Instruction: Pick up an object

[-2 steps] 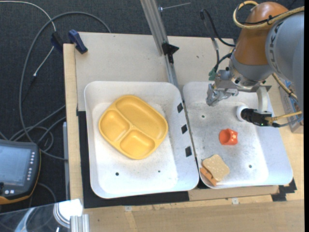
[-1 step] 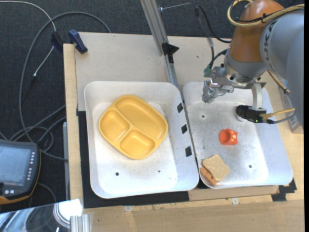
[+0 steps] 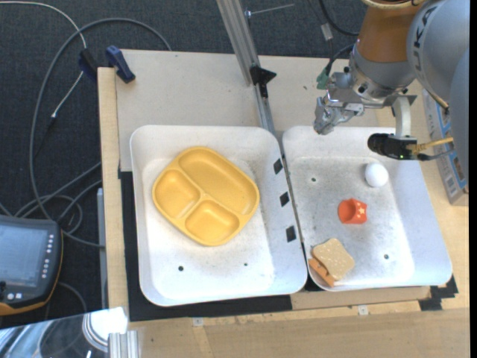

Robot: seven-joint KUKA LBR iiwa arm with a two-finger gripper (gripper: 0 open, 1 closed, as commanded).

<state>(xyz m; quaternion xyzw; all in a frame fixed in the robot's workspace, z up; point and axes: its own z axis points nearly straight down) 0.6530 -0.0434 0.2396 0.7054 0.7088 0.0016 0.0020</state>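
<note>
Grey hand (image 3: 326,120) above right bin (image 3: 417,271) far rim.

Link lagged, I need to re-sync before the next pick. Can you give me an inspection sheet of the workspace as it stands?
Surface: bench bears left bin and right bin, side by side.
Job's things: white ball, orange object, tan sandwich-like piece in right bin; yellow divided tray in left bin.
Clutter: blue clamp at bench corner.
Grippers: gripper above right bin's far edge, holding nothing.
Cables: loose leads on floor, left.
Surroundings: dark carpet; pendant screen lower left.
</note>
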